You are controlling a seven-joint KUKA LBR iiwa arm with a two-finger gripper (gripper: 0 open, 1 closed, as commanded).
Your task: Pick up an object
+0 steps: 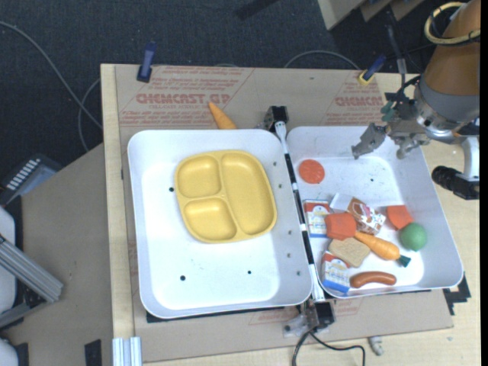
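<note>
My gripper [383,148] hangs over the back of the right bin [438,204], open, with nothing between its fingers. In front of it, towards the bin's near side, lies a heap of toy food: an orange block [341,224], a toast slice [349,252], a carrot [375,245], a green ball [412,236], a sausage [372,279] and a red-orange block [398,216]. A red disc [311,171] lies alone to the gripper's left. All of these are well apart from the fingers.
The left bin [152,265] holds a yellow divided plate [226,195]. Small printed cartons [316,213] lie along the ridge between the two bins. An orange piece [221,116] rests on the board behind the left bin. Blue clips [146,63] mark the board's back corners.
</note>
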